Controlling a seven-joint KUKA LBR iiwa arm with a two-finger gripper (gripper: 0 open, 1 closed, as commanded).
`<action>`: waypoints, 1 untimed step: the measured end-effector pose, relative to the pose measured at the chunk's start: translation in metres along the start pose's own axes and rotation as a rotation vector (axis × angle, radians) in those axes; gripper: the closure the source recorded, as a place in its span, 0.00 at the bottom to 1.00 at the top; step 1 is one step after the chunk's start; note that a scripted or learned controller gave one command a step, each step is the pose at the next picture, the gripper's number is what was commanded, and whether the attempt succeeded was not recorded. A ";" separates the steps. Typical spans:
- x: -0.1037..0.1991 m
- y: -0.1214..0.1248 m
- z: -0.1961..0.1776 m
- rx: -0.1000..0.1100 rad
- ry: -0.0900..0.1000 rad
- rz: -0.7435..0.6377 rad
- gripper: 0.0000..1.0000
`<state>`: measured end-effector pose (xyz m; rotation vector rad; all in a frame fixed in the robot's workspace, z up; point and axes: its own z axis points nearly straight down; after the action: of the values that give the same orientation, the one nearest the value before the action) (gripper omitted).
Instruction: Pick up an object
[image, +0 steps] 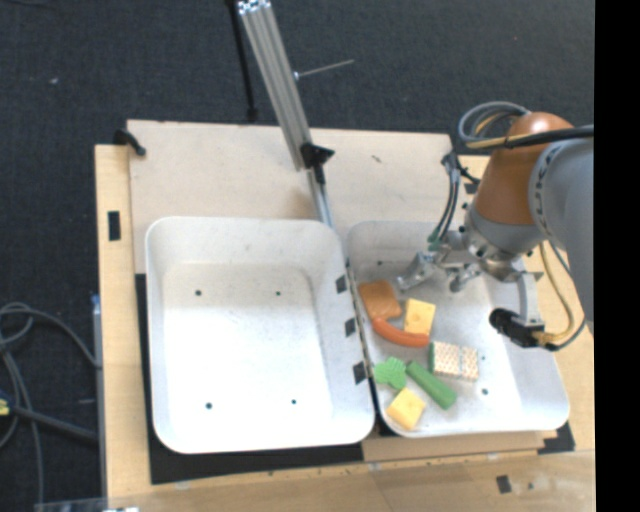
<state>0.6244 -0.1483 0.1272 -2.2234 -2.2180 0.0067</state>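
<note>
From the camera view, the jaws (441, 272) hang over the right bin (530, 390), spread, pinching nothing. The objects cluster by the bin's left wall: a tan piece (379, 298), an orange carrot (398, 334), a yellow block (419, 317), a wafer (455, 360), a green piece (430, 384). They are so tightly packed that I judge a descent may strike two at once, or push one against the wall.

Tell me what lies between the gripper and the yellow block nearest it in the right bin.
Nothing visible. The gripper hangs above bare floor of the right white bin; the yellow block lies just below it in the view, unobstructed.
</note>
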 end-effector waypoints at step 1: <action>0.000 0.003 -0.015 -0.010 0.000 0.004 1.00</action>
<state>0.6270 -0.1487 0.1420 -2.2323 -2.2184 -0.0047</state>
